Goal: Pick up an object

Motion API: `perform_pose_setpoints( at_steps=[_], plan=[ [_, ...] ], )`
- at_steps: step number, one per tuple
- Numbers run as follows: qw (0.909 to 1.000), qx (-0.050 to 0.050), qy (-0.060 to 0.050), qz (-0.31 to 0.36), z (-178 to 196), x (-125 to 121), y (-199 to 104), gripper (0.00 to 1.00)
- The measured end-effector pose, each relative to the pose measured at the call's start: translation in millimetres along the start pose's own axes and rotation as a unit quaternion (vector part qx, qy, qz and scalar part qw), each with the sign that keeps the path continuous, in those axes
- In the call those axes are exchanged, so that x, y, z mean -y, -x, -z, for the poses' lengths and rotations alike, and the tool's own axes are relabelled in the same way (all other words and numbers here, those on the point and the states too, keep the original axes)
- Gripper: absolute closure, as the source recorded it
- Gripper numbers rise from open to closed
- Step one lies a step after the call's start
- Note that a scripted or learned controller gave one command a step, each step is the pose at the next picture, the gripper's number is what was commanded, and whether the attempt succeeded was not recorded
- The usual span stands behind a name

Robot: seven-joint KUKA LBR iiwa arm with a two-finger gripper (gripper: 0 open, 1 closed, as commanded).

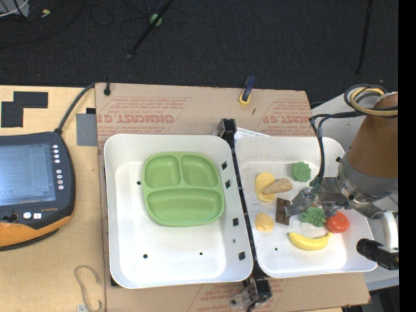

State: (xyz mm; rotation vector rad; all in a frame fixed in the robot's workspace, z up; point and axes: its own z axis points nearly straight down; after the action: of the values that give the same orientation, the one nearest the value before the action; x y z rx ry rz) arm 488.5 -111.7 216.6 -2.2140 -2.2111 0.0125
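The right bin (331,260) holds several toy foods. A green broccoli piece (300,170) lies near its far side. To its left, a tan piece (279,186) rests on a yellow piece (262,184). Nearer the front are a brown block (282,210), a small yellow piece (264,222), a banana (309,241), a red tomato (338,223) and a second green piece (314,216). My gripper (304,205) is down low in this bin, between the brown block and the second green piece, which it touches or partly covers.
The left bin (123,252) holds a green divided plate (183,189). A black divider (235,194) runs between the bins. A tablet (29,177) lies on the bench at far left. The arm's grey and orange body (377,148) hangs over the right bin's right edge.
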Motion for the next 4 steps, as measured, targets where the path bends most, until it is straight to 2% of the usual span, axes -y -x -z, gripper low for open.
perform_pose_setpoints(
  at_steps=[1,3,4],
  plan=[
    [1.0000,0.001,0.005,0.001,4,-2,0,0.00],
    [1.0000,0.000,0.002,0.001,-110,10,-5,0.00],
    [1.0000,0.001,0.006,0.001,-130,10,-7,0.00]
  ],
)
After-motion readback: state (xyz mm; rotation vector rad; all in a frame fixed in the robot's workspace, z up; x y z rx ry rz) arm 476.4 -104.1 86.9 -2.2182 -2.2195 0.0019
